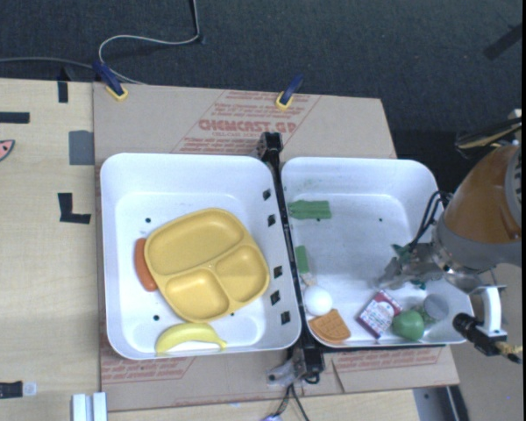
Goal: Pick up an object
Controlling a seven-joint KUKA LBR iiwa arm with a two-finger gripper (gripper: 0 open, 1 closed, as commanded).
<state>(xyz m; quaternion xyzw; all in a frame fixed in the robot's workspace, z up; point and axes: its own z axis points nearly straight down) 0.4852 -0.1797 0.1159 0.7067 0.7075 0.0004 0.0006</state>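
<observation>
Lowest in view, a yellow banana (pixel 190 338) lies along the near wall of the left bin (pixel 114 235), beside a yellow divided plate (pixel 207 262). Reaching in from the right, the arm (pixel 484 213) bends down over the right bin (pixel 359 178). Its tool (pixel 409 268) hangs above a red packet (pixel 379 313) and green ball (pixel 408 324); finger state cannot be told.

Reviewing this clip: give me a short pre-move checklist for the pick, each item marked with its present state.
1. Claw is over the right bin: ok.
2. Something held in the claw: cannot tell.
3. Pickable things near the claw, the red packet and green ball: ok.
4. Packet and ball apart enough for a clean single pick: not ok, they lie close together.
5. White ball and orange biscuit clear of the arm: ok.
6. Yellow tray sits in the left bin, away from the arm: ok.
</observation>
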